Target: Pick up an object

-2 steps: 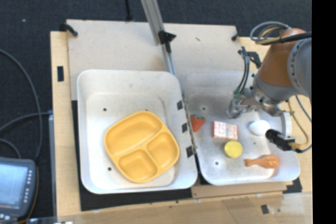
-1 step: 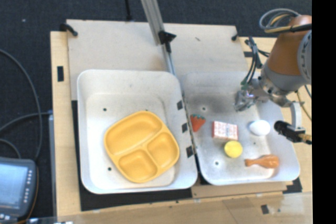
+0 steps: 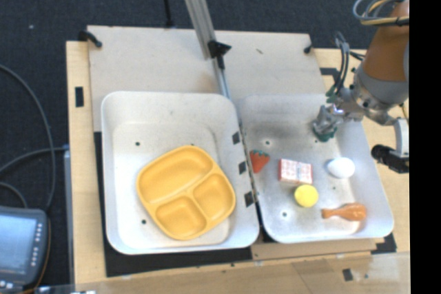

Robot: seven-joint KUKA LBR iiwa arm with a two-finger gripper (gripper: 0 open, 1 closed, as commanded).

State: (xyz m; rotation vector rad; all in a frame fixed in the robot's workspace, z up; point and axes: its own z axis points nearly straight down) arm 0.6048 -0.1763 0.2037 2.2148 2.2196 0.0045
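Over the far-right part of the right bin [image 3: 358, 227], as the camera view shows it, the gripper [image 3: 324, 129] hangs low near the bin's far edge, above bare white floor; I cannot tell from this slanting look what state the claw is in, and nothing is visibly carried by it. The candidates all lie nearer the front: a white egg-shaped object [image 3: 340, 167] closest to the gripper by the right wall, a small red-and-white box [image 3: 295, 171] in the middle, a yellow ball [image 3: 306, 196] just in front of the box, an orange drumstick-like toy [image 3: 344, 212] toward the front-right corner, and a red strawberry-like piece [image 3: 259, 160] against the left wall. The left bin [image 3: 114, 113] carries a yellow divided tray [image 3: 185, 191]. My judgement is that the white egg is the shortest reach, but it is round and sits beside the wall, so the box, flat-sided and apart from its neighbours, looks the surer choice; centre above it, align with its short sides, and descend straight.
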